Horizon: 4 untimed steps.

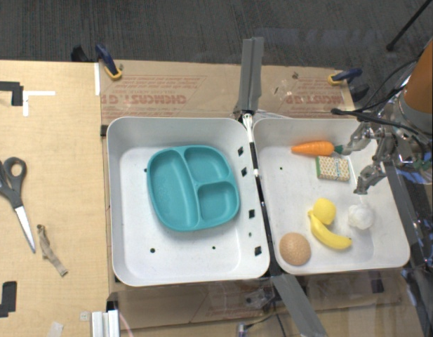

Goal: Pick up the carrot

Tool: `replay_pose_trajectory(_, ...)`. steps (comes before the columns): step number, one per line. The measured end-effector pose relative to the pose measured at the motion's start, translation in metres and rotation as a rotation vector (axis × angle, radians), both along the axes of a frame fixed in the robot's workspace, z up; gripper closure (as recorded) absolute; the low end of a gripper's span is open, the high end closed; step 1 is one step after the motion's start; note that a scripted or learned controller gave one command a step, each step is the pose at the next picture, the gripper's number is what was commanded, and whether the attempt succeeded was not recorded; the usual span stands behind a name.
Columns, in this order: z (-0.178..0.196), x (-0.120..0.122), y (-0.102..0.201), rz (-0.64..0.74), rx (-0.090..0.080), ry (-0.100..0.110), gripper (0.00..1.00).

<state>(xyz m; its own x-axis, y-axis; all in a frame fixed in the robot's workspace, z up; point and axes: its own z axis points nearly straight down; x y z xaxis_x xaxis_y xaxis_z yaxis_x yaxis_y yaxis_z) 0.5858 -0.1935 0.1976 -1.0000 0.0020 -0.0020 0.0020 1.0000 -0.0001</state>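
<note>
Hanging over the right bin (391, 258), the pincer (362, 161) is spreading its two fingers wide and gripping nothing. The carrot (313, 147) is lying near the bin's back wall, just to the left of the pincer. A small patterned block (333, 168) is sitting below the carrot. Nearer the front, a banana (328, 234), a white ball (360, 217) and a brown egg (295, 248) are resting. A teal plate (193, 187) is lying in the left bin (125, 209).

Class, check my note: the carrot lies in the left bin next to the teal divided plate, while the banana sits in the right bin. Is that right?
Not quite. The camera view shows the carrot in the right bin, near its far edge, not beside the teal divided plate in the left bin. The banana does sit in the right bin.
</note>
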Motion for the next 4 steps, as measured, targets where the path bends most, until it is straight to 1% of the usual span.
replay_pose_trajectory(1, -0.106, 0.026, 0.036, 0.235, 0.0, -0.001, 0.0)
replay_pose_trajectory(2, -0.105, 0.074, 0.056, 0.279, 0.0, -0.002, 0.0)
replay_pose_trajectory(3, -0.105, 0.073, 0.0, 0.125, 0.003, 0.003, 0.0)
replay_pose_trajectory(4, -0.106, 0.073, -0.028, 0.115, 0.003, 0.005, 0.0)
